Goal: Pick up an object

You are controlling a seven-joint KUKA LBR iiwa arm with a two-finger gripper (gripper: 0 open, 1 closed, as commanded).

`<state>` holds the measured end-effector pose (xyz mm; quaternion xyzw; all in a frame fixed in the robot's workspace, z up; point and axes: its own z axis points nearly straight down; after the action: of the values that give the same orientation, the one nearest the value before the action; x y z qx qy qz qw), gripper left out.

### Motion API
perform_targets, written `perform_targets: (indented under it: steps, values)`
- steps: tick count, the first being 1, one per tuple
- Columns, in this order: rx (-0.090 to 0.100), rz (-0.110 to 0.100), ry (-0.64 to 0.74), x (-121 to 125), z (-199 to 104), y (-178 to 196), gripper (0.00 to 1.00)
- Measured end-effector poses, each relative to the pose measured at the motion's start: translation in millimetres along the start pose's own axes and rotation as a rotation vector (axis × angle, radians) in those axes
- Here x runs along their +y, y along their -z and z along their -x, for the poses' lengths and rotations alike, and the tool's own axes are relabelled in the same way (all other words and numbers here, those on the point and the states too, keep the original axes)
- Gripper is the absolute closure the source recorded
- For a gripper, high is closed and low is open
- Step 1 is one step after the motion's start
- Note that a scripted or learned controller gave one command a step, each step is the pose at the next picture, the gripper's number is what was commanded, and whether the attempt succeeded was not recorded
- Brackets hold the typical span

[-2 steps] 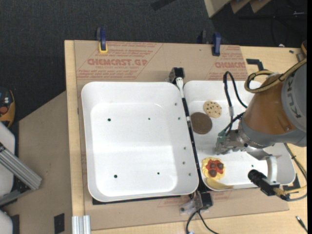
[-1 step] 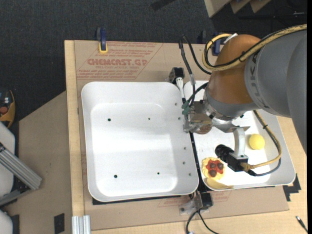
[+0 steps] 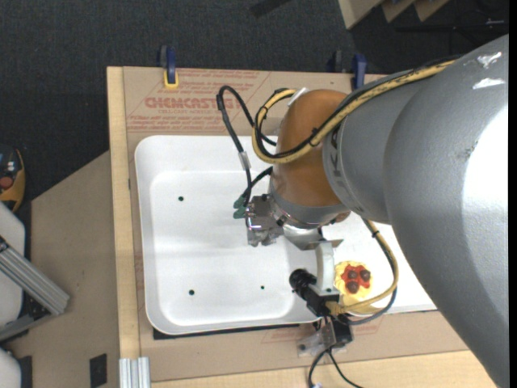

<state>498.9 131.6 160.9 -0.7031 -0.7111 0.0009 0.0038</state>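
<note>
A yellow round object with red spots lies in the right bin, near its front left corner, partly covered by the arm. My gripper hangs below the orange wrist band, over the right part of the left bin, close to the wall between the two bins. It is to the left of the yellow object and a little farther back, apart from it. The arm hides most of the right bin.
The big grey arm crosses the view from the right and covers much of the right bin. Both bins sit on a cardboard sheet held by clamps at the back edge. The bare white floor of the left bin spreads left of the gripper.
</note>
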Motion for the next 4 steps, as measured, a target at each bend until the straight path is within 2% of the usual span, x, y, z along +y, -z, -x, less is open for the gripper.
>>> perform_targets:
  steps: [1,2,3,4]
  values:
    - [-0.003,-0.002,-0.003,-22,-74,-48,1.00]
    - [-0.004,0.009,-0.015,-19,-34,2,1.00]
    - [0.001,0.028,-0.010,49,-37,256,1.00]
    - [-0.006,0.000,-0.018,15,37,211,1.00]
